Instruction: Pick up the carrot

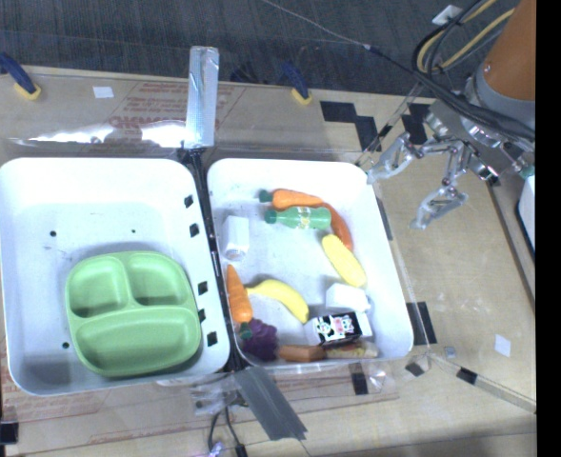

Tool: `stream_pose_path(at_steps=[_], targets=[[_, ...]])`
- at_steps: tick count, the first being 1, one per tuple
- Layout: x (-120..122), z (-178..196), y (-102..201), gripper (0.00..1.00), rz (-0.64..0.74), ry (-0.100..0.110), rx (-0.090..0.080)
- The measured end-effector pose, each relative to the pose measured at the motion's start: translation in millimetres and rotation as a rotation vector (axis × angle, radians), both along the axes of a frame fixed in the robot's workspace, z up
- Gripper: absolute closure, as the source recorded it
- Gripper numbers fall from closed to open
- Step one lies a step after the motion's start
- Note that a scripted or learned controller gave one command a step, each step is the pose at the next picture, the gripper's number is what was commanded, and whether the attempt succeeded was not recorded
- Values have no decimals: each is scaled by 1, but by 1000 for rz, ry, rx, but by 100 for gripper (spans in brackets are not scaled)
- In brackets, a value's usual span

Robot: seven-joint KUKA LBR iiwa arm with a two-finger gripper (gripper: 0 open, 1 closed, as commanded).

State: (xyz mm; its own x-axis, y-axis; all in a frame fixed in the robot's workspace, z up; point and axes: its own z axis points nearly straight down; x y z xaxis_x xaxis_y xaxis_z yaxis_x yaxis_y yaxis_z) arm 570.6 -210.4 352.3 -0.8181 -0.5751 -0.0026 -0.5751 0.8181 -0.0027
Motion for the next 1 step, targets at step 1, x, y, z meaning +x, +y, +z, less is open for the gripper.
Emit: stream_pose_path(at_steps=[1], targets=[[48,-183,5,0,248,16,8]])
